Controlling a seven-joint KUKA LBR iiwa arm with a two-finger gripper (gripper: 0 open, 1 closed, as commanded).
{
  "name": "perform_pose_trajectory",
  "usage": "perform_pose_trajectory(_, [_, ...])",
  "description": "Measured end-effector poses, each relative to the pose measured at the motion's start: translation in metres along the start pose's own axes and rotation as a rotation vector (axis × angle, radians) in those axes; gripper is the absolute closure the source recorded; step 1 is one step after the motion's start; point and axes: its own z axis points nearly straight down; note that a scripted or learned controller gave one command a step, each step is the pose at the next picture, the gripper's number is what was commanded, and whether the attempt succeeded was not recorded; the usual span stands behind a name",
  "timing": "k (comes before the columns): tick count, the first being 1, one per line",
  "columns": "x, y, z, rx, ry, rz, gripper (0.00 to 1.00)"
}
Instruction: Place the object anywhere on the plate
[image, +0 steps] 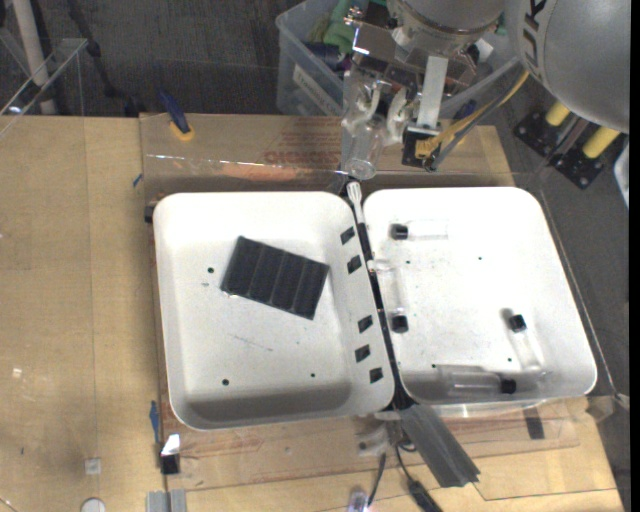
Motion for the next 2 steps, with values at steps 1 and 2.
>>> perform_pose_trajectory(1, [0.032,0.010,-0.008,0.001,0.001,-0.314,1.00])
perform_pose_trajectory(2, [0.007,-0.063,0.048,0.005,-0.001,-0.178,1.00])
